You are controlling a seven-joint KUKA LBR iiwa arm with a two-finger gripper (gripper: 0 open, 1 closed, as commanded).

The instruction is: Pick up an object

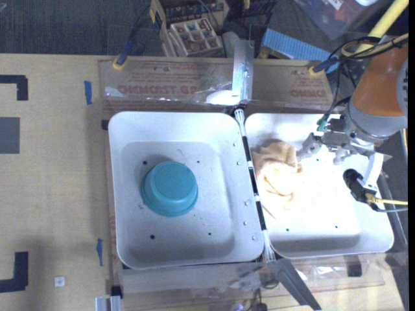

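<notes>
Since the gripper hangs just beside the crumpled cloth, it should drop squarely over it. Whether its claw is wide or narrow, I cannot tell.

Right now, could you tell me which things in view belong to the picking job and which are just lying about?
Job:
- teal bowl, left bin
- tan cloth, right bin
- end effector, beside the cloth

Lying about:
- wooden crate behind the bins
- blue tape marks on the bench

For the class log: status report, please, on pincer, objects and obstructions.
Pincer over right bin, beside tan cloth. Teal bowl alone in left bin. Nothing blocking the cloth.
</notes>
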